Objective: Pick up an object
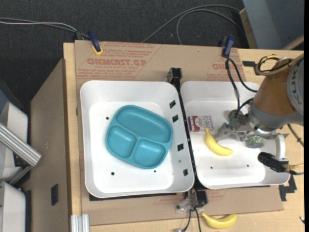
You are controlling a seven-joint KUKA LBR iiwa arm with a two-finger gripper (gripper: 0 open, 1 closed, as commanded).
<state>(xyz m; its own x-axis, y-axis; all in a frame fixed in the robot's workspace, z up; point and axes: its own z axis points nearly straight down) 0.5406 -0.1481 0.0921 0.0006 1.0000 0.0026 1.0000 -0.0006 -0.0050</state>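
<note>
A yellow banana lies in the right bin, left of its middle. Just behind it, a small red and white carton rests against the bin's left wall. My gripper is low over the right bin, right of the carton and just above the banana's right end. The grey arm with its orange band rises behind the gripper and hides part of the bin's right side. In the left bin a teal divided plate lies flat.
A second banana lies outside the bins at the bench's front edge. Black clips join the two bins along the shared wall. Cables trail over the right bin's back edge. A black part juts over the right bin's front right corner.
</note>
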